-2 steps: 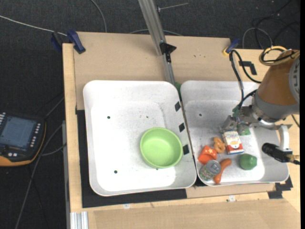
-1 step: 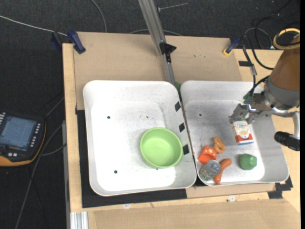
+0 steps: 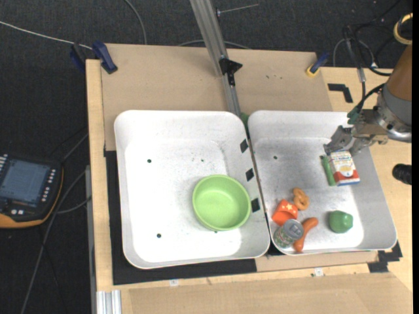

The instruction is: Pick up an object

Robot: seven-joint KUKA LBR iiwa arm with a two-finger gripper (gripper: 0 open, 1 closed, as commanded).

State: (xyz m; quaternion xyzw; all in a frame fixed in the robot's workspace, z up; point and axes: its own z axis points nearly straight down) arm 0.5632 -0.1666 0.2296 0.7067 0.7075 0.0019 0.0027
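over the right bin [image 3: 376, 195] (upper part), the pincer [image 3: 342, 142] touches a carton [image 3: 342, 168].

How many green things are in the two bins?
3: a bowl in the left bin, a small green ball in the right bin, and the carton's green side.

One fixed camera looks down at a slant from well above the counter [image 3: 196, 77], taking in both white bins [image 3: 141, 136] side by side and surrounding dark floor [image 3: 46, 18].
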